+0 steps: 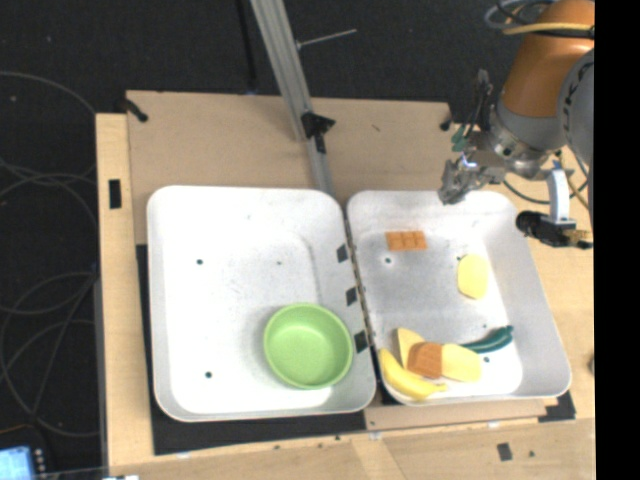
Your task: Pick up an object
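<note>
The gripper hangs over the far rim of the right-hand bin, near its back edge, carried by the grey wrist and the orange-banded arm that reaches in from the right. Whether it is spread or closed cannot be told from this slanted view, as its tip is small and dark against the bin wall; nothing is seen held in it. Nearest to it inside that bin lies a small orange waffle-like block, flat on the floor a little toward the near side and left of the gripper. Further toward the near side sits a pale yellow rounded piece, apart from the block. At the near edge a cluster is crowded together: a banana, a brown-and-tan slice like bread touching it, and a green-handled tool just beside them. The left-hand bin holds a green bowl near its front right corner. The step in hand looks like the approach, with no object yet chosen or touched. The next move would call for travelling in over one object and descending; the lone orange block or the yellow piece seem easier targets than the crowded cluster, where neighbours could be knocked.
</note>
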You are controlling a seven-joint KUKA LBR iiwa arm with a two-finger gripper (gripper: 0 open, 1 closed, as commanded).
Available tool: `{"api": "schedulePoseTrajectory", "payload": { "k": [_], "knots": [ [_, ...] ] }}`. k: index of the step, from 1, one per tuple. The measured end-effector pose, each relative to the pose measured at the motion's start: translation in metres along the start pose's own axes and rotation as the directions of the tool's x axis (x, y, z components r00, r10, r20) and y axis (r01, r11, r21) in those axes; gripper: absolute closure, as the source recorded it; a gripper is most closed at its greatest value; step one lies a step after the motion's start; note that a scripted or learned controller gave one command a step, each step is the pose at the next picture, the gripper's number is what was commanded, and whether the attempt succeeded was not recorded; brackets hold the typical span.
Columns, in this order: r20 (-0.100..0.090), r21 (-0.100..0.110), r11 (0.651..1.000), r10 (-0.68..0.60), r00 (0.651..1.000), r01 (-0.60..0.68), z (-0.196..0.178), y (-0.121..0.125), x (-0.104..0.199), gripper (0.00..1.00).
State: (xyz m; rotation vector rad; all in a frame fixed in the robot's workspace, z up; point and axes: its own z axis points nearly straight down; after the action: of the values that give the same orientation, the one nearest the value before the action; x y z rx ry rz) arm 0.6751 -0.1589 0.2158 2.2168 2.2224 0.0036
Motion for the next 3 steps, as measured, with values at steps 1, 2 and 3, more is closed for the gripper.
{"api": "schedulePoseTrajectory", "payload": {
  "k": [1,2,3],
  "knots": [
    [-0.002,0.002,1.0,-0.001,1.0,0.001,-0.014,-0.018,0.048,1.0],
    [-0.002,0.002,1.0,-0.001,1.0,0.001,-0.018,-0.038,0.105,1.0],
    [-0.001,0.004,1.0,-0.004,1.0,0.004,-0.012,-0.051,0.15,1.0]
  ]
}}
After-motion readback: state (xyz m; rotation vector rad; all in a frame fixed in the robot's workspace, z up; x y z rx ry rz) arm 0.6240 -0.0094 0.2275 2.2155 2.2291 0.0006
